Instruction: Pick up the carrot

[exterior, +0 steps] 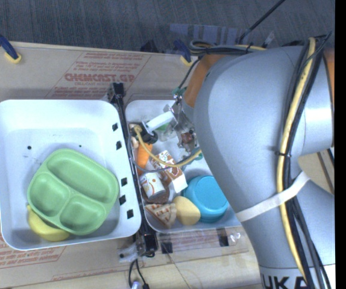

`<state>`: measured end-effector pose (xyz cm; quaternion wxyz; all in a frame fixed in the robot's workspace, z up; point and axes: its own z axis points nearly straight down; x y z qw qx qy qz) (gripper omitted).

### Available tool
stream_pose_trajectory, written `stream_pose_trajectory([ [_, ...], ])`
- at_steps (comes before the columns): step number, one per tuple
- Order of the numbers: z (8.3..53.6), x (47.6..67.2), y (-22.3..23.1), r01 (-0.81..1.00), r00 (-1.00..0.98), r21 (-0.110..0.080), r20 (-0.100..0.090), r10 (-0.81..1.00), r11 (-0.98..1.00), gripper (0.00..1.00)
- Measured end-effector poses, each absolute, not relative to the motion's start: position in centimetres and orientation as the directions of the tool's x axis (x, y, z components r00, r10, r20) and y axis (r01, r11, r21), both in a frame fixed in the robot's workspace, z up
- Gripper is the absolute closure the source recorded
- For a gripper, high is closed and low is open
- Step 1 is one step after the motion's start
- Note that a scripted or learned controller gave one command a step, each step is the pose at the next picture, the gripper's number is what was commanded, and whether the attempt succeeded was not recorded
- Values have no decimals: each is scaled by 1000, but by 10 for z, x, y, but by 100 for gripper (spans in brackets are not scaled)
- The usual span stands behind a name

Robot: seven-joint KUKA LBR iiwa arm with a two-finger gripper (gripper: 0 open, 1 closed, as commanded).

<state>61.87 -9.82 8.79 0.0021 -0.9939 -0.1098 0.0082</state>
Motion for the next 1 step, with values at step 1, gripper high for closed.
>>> stream_pose_trajectory([
  [1, 99, 619, -96, 225, 974, -16, -19, 226, -974, 100],
])
